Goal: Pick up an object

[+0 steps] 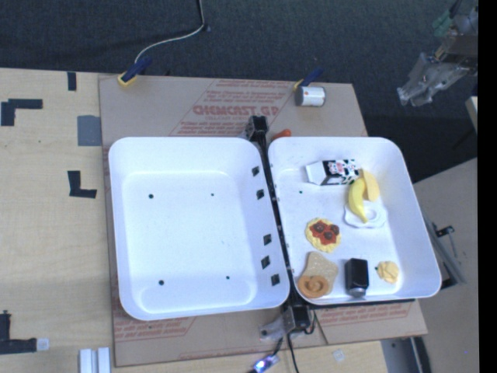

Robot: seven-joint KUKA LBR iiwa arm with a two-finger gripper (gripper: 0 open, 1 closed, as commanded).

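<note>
Two white bins sit side by side on a brown board. The left bin (186,228) has nothing but small dark dots on its floor. The right bin (411,208) holds all the objects.

Against the far wall of the right bin lies a carton (332,170), white with black patches. Just right of it, a banana (360,194) lies with its near end resting on a white ring (368,217). Toward the bin's middle is a round pizza (324,234) with red spots. Along the near wall, from left to right: a tan bread slice (318,276), a black block (356,277) just beside it, and a small yellow lump (387,271) a little apart.

The gripper (425,82) hangs at the upper right, over the dark floor beyond the bench, outside both bins and well apart from every object. It is grey and blurred; whether its jaws are apart or together cannot be told. Nothing is seen between them.

A small grey cylinder (313,95) rests on the board behind the right bin.
</note>
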